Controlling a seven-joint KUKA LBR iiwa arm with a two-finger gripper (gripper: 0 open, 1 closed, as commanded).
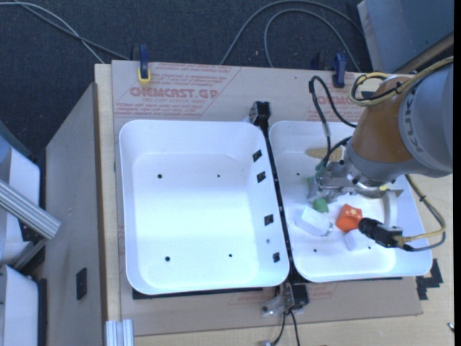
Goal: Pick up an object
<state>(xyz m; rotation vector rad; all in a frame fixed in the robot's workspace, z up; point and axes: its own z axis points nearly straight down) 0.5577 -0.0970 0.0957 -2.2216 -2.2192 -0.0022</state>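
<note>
I reach in from the right side, and my arm (403, 132), grey with the orange band, hangs over the right bin (374, 269). My gripper (328, 186) is low in this bin, near its left part, pointing down among the objects. My wrist and the cables cover it from above, so I cannot tell what state my hand is in, or whether something is in it.

The objects for picking are all in the right bin. A green object (318, 196) lies just under my gripper, and part of it is hidden by the metal of my hand. Just beside it, toward the front of the bin, there is a white block (314, 222), a little tilted. To the right of this block lies an orange object (348, 218), and near it a small white piece (353, 241). Behind my wrist, near the back wall, I see a flat tan object (319, 152), partly covered by a cable.

The left bin (137, 193) stands beside, touching the right one along the middle.
</note>
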